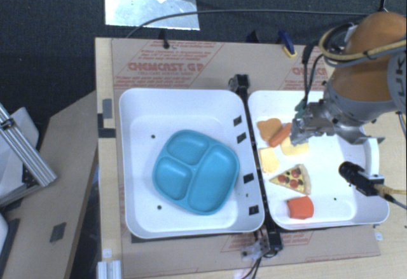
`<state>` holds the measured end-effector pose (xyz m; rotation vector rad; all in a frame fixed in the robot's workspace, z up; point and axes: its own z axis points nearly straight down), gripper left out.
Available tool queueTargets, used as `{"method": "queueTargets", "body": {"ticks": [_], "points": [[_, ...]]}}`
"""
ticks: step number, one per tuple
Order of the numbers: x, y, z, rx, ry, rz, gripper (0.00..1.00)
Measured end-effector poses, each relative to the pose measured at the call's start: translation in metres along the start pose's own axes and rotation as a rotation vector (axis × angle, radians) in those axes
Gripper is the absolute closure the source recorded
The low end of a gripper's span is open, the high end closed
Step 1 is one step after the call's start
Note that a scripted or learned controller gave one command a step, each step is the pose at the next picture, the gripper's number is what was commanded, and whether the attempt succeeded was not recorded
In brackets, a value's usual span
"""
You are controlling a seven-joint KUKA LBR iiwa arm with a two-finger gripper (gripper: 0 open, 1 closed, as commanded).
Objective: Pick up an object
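Several toy foods lie in the right bin [337, 211]. An orange bread-like piece [269, 125] and an orange-red sausage shape [278, 136] are at the upper left. Below them lies a pale yellow cheese square [269, 161]. A second yellow piece [296, 148] sits partly under the gripper. A pizza slice [292, 178] and a red-orange block [301, 208] are nearer the front. My gripper [301, 131] hangs low over the bin, just right of the sausage shape and above the second yellow piece.
The left bin [137, 144] holds a blue divided plate [196, 171]. A black divider strip [249, 144] runs between the two bins. The arm's grey and orange body [365, 74] covers the right bin's upper right part.
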<state>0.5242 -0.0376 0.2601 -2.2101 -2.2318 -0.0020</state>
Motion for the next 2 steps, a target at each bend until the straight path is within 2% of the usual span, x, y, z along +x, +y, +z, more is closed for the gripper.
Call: {"method": "queueTargets", "body": {"ticks": [2], "points": [[0.11, 0.001, -0.001, -0.001, 0.0, -0.001, 1.0]]}}
